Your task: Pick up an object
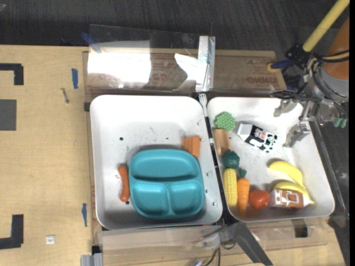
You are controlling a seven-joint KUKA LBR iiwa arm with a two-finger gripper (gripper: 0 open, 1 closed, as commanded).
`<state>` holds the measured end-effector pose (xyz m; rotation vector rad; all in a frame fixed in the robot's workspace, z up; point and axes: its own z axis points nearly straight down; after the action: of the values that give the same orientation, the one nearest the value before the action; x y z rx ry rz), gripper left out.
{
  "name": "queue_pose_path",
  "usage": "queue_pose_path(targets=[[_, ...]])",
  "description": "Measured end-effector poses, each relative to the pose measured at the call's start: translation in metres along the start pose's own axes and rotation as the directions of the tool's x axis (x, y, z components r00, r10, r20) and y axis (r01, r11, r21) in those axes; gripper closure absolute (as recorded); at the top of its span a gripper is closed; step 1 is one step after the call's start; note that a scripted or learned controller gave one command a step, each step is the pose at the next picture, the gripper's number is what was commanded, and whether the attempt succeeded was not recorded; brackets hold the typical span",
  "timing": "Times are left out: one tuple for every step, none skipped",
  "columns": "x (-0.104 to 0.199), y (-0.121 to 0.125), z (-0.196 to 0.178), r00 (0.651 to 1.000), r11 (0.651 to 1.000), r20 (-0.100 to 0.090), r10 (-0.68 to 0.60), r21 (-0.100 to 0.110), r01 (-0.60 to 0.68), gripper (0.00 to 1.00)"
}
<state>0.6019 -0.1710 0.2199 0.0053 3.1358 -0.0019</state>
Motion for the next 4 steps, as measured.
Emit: queue_pose_path(targets=[[-0.009,0.019,0.108,0.969,0.969,0.006,0.245,0.0,-0.245,0.0],[0.027,0.001,0.126,0.941,0.941,0.017,0.337,-0.003,-0.337,0.0],[-0.006,-0.054,-0.011,0.94,0.94,0.01,0.342,0.001,-0.342,0.0],[0.003,-0.029,0.104,0.932,0.933,0.027,0.36,0.0,-0.36,0.0]])
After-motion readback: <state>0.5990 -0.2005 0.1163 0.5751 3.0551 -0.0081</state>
